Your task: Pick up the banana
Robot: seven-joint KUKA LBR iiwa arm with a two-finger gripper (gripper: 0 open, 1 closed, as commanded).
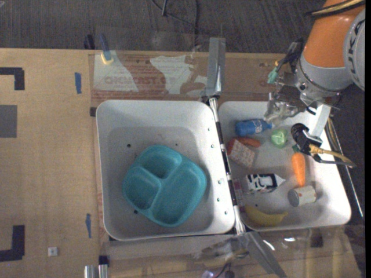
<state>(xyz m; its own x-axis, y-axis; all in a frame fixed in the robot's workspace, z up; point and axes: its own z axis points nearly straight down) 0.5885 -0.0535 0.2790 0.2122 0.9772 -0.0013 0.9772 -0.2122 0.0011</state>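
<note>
Banana (265,216) at right bin's near edge, well apart from hand (277,113), grip state unclear

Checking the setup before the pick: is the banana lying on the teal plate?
No, the banana lies at the right bin's near edge; the teal plate sits in the left bin.

The grey arm (339,36) is reaching in from the right, its orange band sitting just above the wrist. The pincer (277,113) is hanging below the wrist, pointing down and a little left.
</note>
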